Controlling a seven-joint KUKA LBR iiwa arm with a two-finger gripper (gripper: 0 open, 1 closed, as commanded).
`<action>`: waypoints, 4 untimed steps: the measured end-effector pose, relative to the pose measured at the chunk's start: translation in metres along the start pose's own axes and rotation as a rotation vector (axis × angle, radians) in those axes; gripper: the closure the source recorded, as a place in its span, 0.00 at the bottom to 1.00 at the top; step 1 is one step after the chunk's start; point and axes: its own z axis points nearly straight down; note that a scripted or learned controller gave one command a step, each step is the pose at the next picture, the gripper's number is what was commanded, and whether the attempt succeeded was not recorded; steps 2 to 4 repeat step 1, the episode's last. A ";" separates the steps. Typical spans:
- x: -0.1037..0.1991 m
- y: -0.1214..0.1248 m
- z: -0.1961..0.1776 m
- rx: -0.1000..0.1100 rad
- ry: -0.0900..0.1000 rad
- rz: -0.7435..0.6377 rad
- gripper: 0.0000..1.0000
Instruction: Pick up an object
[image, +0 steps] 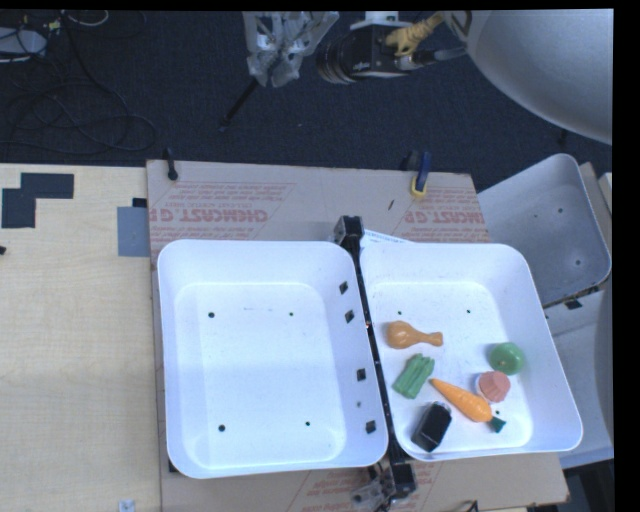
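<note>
Right bin (540, 300), near edge: black block (432, 426), touching carrot (462, 400). Beside carrot: pink disc (494, 386), green ribbed piece (413, 376). Farther in: green round toy (507, 357), orange drumstick (412, 336). Left bin (180, 300) alongside, on cardboard over tabletop (70, 350). Far top: end effector (285, 45), well apart from bins; grip state cannot be told.

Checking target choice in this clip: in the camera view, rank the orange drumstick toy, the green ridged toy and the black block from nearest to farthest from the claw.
The claw hangs at the top of the view, beyond the bins' far edge.
1. Orange drumstick toy, mid right bin, farthest up.
2. Green ridged toy, just below it.
3. Black block, by the right bin's near edge.
</note>
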 end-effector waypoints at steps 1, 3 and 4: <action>0.003 0.000 -0.009 -0.008 0.002 -0.005 1.00; 0.003 0.000 -0.009 -0.008 0.002 -0.005 1.00; 0.003 0.000 -0.009 -0.008 0.002 -0.005 1.00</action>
